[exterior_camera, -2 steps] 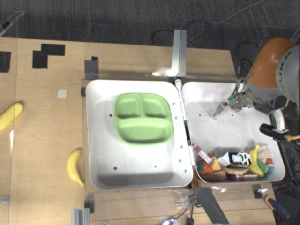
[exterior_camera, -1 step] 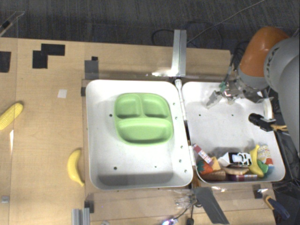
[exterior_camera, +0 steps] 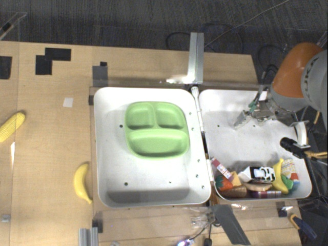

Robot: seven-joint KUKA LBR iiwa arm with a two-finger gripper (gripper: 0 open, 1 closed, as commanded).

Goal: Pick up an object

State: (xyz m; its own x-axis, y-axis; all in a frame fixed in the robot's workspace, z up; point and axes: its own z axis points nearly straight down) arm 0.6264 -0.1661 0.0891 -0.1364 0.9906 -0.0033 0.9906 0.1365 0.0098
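Right bin (exterior_camera: 225, 111): heap of small packs (exterior_camera: 256, 178) at near edge, labels unreadable. Left bin (exterior_camera: 102, 137): green tray (exterior_camera: 155, 128). Gripper (exterior_camera: 245, 118): over right bin, grip state cannot be told.

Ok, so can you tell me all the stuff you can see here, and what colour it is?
white bins: 2, white, side by side on the bench
divided plate: 1, green, in the left bin
pile of small toys: several, mixed colours, too jumbled to count, along the near edge of the right bin
banana: 1, yellow, on the bench left of the left bin
corn cob: 1, yellow, at the bench's far left edge
black patches: a few, black, on the bench's far left part
arm: 1, grey with an orange band, reaching in from the right
gripper: 1, metal grey, above the bare part of the right bin
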